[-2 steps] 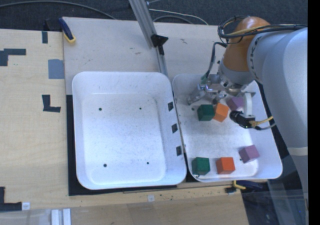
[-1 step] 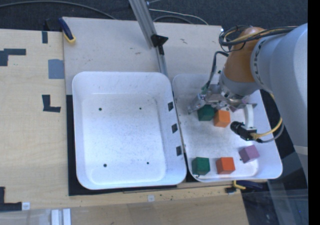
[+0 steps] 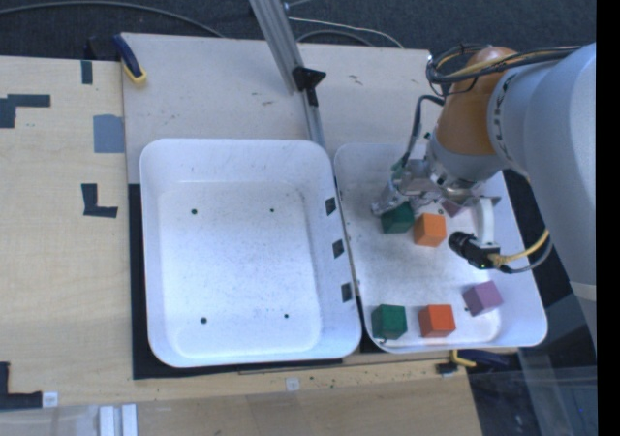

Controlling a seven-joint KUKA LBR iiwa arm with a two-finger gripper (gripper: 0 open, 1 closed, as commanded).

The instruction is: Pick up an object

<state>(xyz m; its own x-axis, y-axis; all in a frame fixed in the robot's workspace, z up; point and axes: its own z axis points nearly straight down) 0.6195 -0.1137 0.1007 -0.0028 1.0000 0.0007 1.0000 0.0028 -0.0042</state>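
The gripper [image 3: 405, 194] is hovering over the dark green cube [image 3: 396, 220]; its grip cannot be told; the touching orange cube [image 3: 429, 230] risks getting nudged.

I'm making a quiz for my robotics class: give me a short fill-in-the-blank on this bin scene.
1. All the blocks lie in the ____ bin in the camera view.
2. Right beside the end effector sit a green block and an ____ block.
3. Along the near edge, the rightmost block is ____.

Missing words: right; orange; purple
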